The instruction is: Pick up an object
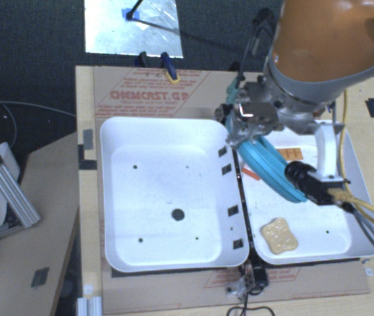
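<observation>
End effector (239, 135) — right bin (328, 232); over blue object (272, 170)

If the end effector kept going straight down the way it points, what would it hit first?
Probably the long blue object, whose upper end sits right below the end effector over the right bin; depth is unclear, so they may already touch.

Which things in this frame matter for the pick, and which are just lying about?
For the job: gripper; blue curved object beneath it in the right bin; beige biscuit-like piece and orange piece, same bin; dark round thing in the left bin.
Lying about: blue clamp on the cardboard; shiny sheet; metal rail.
</observation>
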Tool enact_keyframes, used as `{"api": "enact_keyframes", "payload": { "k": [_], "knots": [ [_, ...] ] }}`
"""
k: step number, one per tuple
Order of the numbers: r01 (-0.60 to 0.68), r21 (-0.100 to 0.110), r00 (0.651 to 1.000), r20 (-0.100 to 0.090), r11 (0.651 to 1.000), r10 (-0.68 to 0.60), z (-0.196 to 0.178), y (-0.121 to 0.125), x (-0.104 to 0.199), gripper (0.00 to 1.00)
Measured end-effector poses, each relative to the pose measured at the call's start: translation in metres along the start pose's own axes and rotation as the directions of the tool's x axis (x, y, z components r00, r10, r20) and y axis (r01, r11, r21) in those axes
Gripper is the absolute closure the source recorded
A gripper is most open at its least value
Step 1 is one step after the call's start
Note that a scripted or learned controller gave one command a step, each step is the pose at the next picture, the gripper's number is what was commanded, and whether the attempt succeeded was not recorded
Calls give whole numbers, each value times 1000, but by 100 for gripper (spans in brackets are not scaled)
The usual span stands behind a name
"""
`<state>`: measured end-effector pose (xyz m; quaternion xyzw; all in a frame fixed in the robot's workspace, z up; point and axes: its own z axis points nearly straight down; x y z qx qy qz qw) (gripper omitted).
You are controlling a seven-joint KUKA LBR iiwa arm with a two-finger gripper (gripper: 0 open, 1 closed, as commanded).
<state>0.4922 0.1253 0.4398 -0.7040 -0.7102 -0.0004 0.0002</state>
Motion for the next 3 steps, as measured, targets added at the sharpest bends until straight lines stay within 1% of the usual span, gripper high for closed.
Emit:
{"api": "enact_keyframes", "payload": {
  "k": [1,2,3],
  "knots": [
    [-13,4,1000,2,1000,13,37,-7,-49,100],
    [-4,-3,1000,-1,1000,4,0,-6,-31,100],
    [-3,-1,1000,0,1000,3,-9,-6,-32,100]
  ]
}}
